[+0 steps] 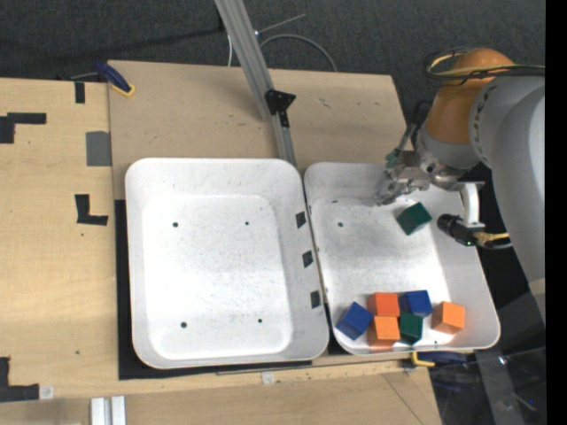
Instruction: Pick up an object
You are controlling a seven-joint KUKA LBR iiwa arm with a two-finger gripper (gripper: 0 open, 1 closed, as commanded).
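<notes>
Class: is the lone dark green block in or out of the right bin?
In. The dark green block lies inside the right white bin, near its far end.

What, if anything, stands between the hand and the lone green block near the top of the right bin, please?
Nothing visible does. The hand hangs just up and left of the green block, with bare bin floor between them; the other blocks cluster at the right bin's near edge.

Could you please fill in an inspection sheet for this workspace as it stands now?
Surface: wooden bench bearing left bin and right bin.
Job's things: dark green block alone near the gripper; six blocks, blue, orange and green, clustered at the right bin's near edge.
Clutter: black tape marks on the bench.
Grippers: gripper over the right bin's far end, beside the green block.
Cables: thin wire loop behind the bench.
Surroundings: slanted metal rail.
</notes>
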